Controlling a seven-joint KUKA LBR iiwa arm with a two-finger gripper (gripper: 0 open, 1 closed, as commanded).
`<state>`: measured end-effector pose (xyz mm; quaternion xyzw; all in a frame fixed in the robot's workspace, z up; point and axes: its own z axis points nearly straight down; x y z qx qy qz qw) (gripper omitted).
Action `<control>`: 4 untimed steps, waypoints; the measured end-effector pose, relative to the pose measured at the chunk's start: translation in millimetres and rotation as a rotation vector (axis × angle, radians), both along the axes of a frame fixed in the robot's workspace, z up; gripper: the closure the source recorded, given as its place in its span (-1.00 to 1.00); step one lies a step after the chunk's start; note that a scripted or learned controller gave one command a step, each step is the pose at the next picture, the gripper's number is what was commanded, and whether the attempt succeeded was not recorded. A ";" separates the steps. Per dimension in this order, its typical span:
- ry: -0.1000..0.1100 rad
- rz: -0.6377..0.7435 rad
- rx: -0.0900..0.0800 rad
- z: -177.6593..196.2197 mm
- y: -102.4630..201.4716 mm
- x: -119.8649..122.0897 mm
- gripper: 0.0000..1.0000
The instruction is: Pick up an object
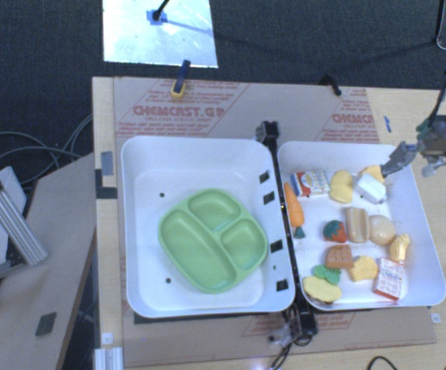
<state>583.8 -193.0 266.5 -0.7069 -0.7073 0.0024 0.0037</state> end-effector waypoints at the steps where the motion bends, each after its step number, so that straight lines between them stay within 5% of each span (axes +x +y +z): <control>1: -0.010 0.003 -0.002 6.0 0.6 2.1 -1.00; 4: -0.008 0.001 -0.001 -139.3 -1.2 -7.7 -1.00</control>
